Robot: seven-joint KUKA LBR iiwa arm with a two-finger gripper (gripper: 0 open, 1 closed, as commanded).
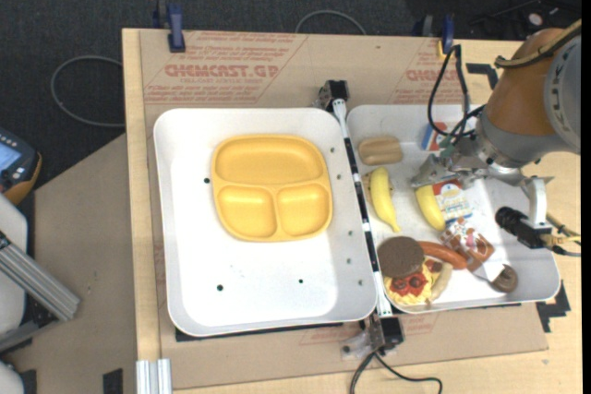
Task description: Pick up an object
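Over the right bin (545, 289), arm bent down, pincer (451, 169) state hidden, above bananas (428, 206).

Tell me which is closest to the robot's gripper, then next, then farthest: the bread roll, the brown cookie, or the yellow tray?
Measured from the gripper in the camera view:
1. Bread roll, in the right bin, just to the gripper's left in the picture.
2. Brown cookie, lower in the right bin.
3. Yellow tray, over in the left bin.

Even, bright overhead light. The shallow white plastic left bin (185, 226) nearly washes out, with soft glare on the yellow three-compartment plastic tray (271, 185) left of the gripper. Shadows are faint; detail is slightly soft.
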